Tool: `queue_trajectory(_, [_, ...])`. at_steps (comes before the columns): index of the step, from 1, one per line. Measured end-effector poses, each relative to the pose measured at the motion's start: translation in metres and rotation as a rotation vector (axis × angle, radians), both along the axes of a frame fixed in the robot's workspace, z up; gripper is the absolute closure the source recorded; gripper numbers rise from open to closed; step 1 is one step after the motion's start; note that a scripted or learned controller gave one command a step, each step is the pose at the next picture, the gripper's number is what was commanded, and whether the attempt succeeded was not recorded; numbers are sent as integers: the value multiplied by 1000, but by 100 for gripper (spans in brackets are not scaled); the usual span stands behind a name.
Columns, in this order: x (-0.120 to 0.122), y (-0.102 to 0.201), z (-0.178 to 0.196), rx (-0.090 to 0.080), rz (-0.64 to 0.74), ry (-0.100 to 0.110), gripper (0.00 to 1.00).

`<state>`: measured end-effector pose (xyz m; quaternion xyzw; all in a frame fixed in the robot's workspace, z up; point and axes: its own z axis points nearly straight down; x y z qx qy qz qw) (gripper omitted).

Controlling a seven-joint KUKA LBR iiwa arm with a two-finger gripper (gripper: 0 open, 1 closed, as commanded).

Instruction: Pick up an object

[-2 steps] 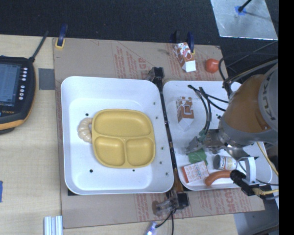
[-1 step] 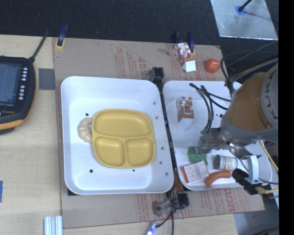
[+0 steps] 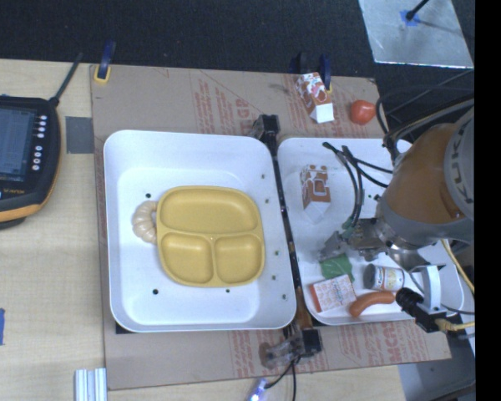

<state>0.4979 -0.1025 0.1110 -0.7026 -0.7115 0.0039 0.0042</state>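
Observation:
My gripper [image 3: 341,245] hangs low over the right bin [image 3: 294,224], just above a green item [image 3: 336,266]. Beside that lie a red-and-white carton [image 3: 332,292], an orange-brown sausage [image 3: 371,305] and a small white bottle [image 3: 386,276]. A clear packet with brown print [image 3: 316,187] rests farther back in the same bin. The arm's grey body and orange band [image 3: 426,178] cover the bin's right half. In the left bin [image 3: 121,224] a yellow divided plate [image 3: 210,234] lies flat, with a beige bread-like item [image 3: 144,220] at its left edge.
Behind the bins, on the brown board, stand a small carton [image 3: 316,95] and a red ball-like fruit [image 3: 362,111]. A teach pendant [image 3: 12,159] lies at the far left. Black cables [image 3: 355,174] loop over the right bin.

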Motion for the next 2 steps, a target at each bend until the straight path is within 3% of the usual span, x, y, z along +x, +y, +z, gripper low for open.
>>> queue_trajectory(1, [-3, 6, -20, 0, -8, -6, 0])
queue_trajectory(2, [-3, 5, -10, 0, -6, -4, 100])
